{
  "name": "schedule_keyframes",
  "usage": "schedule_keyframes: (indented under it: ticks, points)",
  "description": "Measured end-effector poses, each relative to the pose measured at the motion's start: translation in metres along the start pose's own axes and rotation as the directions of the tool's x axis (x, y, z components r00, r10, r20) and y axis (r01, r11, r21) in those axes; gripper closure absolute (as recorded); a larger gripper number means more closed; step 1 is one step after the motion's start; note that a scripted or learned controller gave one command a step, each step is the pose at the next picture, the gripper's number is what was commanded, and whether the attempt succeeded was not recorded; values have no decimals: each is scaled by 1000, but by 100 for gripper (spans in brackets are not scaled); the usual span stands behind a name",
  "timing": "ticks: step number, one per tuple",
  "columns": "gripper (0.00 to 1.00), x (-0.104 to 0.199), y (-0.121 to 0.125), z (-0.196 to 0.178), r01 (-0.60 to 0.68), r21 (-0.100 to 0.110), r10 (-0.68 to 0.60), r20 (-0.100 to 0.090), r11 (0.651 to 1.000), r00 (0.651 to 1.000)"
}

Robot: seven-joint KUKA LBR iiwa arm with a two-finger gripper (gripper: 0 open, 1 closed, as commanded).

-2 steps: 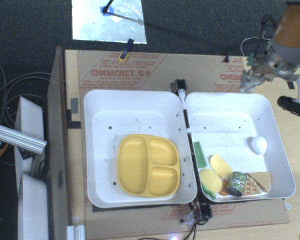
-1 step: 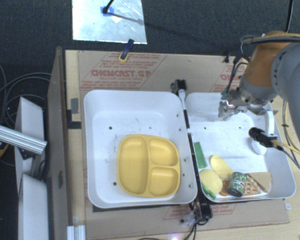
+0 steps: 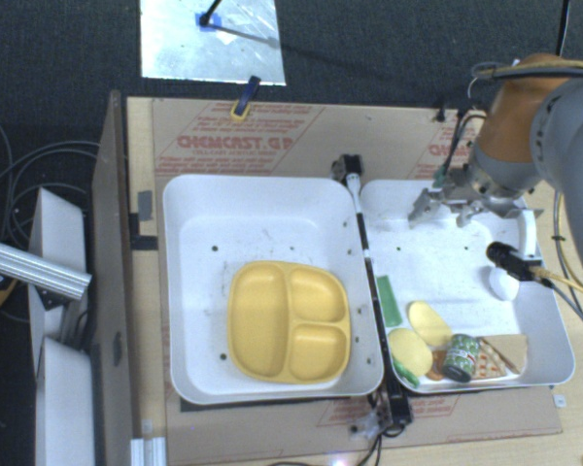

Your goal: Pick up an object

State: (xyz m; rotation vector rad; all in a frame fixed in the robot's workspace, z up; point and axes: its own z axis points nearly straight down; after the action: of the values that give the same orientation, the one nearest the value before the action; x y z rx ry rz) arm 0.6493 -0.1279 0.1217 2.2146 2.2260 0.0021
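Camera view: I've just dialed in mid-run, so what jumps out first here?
The yellow divided plate lying in the left bin stands out most. The right bin has a cluster at its near edge: yellow pieces, a small green can and a green strip. The gripper hangs over that bin's far end.
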Motion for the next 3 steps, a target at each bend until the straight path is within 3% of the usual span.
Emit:
schedule_keyframes:
  ticks: [1,3]
  points:
    - [0,-16,20,38,1,-2,-1,1,1000,1000]
    - [0,-23,20,36,-3,-2,3,1,1000,1000]
